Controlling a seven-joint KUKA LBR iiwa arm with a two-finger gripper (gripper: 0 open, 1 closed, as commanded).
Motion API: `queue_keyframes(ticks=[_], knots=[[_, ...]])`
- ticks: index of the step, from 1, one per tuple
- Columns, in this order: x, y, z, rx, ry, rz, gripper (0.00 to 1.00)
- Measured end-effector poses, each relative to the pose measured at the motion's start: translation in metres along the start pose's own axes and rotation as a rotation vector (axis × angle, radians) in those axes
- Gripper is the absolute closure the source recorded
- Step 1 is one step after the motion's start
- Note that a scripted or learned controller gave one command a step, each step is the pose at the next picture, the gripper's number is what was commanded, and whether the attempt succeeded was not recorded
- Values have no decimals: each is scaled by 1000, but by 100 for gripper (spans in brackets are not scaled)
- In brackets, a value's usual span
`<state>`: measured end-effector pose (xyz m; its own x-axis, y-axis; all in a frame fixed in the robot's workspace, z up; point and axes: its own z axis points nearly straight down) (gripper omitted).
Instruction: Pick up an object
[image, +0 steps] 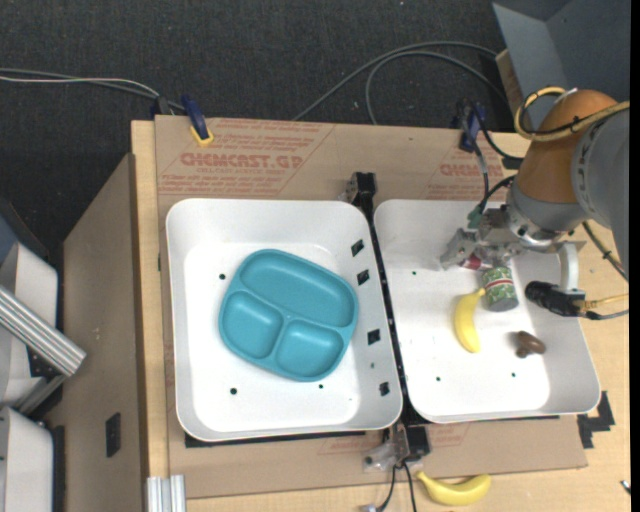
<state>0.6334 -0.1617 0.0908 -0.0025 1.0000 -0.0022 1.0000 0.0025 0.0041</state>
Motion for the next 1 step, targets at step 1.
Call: queue_keyframes(ticks=[1], knots=[[-1,3,-15,-13,-3,1,100]])
